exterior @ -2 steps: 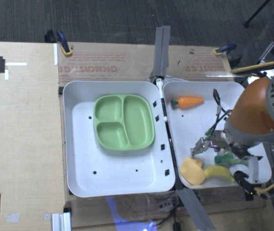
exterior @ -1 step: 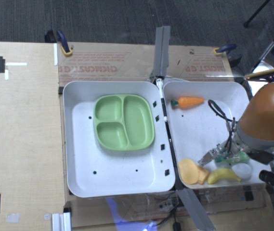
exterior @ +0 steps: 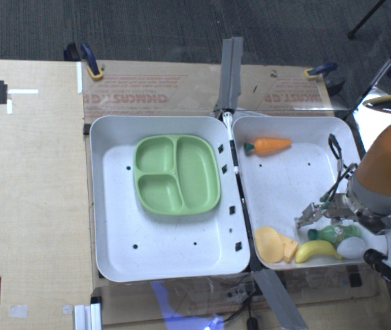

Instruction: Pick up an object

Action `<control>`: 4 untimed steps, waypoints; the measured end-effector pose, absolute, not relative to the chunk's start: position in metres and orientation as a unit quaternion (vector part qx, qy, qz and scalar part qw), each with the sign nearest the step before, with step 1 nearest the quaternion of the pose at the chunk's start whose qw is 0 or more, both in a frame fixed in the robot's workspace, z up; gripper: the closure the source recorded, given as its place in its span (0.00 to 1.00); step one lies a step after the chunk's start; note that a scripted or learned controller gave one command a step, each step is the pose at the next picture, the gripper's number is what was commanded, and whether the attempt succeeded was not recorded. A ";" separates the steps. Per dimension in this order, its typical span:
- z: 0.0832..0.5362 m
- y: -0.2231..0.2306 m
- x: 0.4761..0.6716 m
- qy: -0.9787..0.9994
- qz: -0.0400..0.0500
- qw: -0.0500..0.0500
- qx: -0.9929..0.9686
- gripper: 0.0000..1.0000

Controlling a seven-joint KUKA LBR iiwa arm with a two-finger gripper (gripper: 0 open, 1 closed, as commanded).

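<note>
The right bin [exterior: 286, 184] holds an orange carrot [exterior: 269, 145] near its far left corner. Along its near edge lie a flat yellow piece [exterior: 272, 244], a yellow banana [exterior: 317, 251] and a green object [exterior: 332, 234] with a white piece [exterior: 352, 246] beside it. My gripper [exterior: 310, 216] is low in this bin, just above and to the left of the green object and behind the banana. Nothing shows held in it. The arm's orange band [exterior: 387, 163] hangs over the bin's right side.
The left bin [exterior: 113, 205] carries a pale green divided plate [exterior: 177, 175] in its middle. A ridge where the two bins meet [exterior: 235, 184] runs between them. Clamps [exterior: 92, 64] sit on the cardboard behind the bins.
</note>
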State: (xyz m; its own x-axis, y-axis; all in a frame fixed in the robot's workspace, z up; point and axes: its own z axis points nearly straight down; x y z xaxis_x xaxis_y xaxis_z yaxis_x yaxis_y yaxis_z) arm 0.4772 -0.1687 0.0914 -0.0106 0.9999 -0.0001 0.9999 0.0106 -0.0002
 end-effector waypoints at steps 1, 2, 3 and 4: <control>0.100 -0.169 0.478 -0.710 0.000 -0.001 -0.704 1.00; 0.091 -0.114 0.504 -0.620 0.001 0.001 -0.785 1.00; 0.232 -0.137 0.478 -0.418 0.002 0.000 -0.909 1.00; 0.218 -0.123 0.478 -0.252 0.002 0.000 -0.968 1.00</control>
State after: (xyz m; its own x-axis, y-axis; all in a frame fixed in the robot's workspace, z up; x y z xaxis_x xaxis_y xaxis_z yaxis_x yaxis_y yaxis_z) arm 0.4778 -0.1226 0.2185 0.8733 0.4871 -0.0041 0.4871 -0.8733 -0.0012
